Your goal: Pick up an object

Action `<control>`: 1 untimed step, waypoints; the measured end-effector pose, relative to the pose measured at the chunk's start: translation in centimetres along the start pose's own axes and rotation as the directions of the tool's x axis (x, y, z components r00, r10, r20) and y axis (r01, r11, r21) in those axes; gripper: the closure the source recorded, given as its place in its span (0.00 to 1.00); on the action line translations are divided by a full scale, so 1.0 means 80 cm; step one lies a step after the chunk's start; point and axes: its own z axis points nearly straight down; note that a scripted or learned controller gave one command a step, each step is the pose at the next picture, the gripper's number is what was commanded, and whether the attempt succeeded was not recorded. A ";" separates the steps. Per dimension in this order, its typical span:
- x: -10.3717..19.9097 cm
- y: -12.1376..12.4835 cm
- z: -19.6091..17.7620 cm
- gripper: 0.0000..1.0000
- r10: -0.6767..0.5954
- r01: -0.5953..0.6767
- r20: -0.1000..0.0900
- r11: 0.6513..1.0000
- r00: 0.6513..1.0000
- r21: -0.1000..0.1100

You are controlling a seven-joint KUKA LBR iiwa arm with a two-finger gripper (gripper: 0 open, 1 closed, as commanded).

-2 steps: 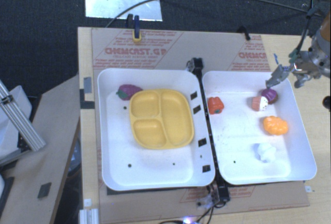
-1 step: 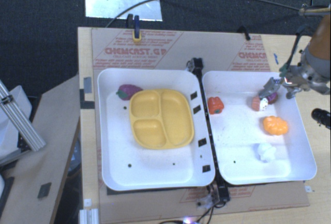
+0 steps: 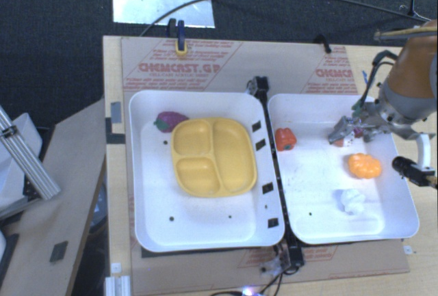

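1. Down in the right shallow white bin (image 3: 400, 219), a lumpy orange toy fruit (image 3: 364, 165) lies near a crumpled white object (image 3: 353, 201).
2. Just above it hangs the grey claw (image 3: 340, 135); whether it grips anything, I cannot tell.

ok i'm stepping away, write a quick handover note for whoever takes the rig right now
Gripper: low over the far side of the right bin; nothing visibly held, open or shut unclear.
Right bin: orange-red piece at the left wall, orange lumpy piece mid-right, white crumpled piece nearer the front.
Left bin: yellow divided plate in the middle, purple piece at its far-left corner.
Done: no pick yet.
Left: grasp one object and lift it.
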 end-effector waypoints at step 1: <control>-0.008 0.001 0.054 0.00 0.001 -0.001 0.001 1.000 1.000 -0.003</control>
